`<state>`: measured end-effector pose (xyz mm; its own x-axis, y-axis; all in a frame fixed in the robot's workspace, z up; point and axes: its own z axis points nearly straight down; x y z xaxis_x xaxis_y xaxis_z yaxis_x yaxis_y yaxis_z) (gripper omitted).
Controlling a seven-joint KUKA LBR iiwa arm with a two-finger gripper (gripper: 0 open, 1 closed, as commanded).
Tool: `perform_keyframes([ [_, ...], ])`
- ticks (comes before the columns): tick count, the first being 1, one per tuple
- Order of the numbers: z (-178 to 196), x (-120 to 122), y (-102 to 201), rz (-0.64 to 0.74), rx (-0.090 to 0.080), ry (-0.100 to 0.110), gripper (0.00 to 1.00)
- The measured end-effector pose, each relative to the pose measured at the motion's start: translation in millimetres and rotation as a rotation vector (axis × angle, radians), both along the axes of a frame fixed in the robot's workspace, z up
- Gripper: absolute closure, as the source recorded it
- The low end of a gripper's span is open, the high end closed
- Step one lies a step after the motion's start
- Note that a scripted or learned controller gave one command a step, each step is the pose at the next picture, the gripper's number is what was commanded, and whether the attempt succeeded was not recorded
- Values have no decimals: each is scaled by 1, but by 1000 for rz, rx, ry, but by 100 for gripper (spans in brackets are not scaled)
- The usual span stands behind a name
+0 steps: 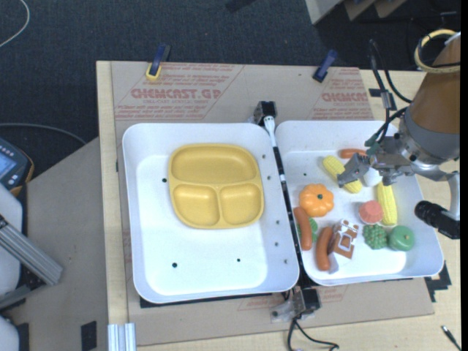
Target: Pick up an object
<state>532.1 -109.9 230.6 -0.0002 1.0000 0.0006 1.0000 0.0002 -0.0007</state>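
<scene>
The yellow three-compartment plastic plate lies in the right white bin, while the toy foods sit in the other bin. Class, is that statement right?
Not quite. The camera view shows the yellow three-compartment plastic plate lying in the left white bin, not the right. The rest holds: the toy foods, such as the orange toy pumpkin, sit in the other bin.

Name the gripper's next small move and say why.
Probably a short descent: the gripper hovers over the right bin, just above the yellow corn cob, with nothing visibly between its fingers.
</scene>
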Motion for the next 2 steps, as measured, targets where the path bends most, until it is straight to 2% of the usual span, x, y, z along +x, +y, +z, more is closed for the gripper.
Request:
perform_keyframes([
  [1,-2,-48,63,5,3,6,0],
  [2,6,-53,129,7,2,1,0],
])
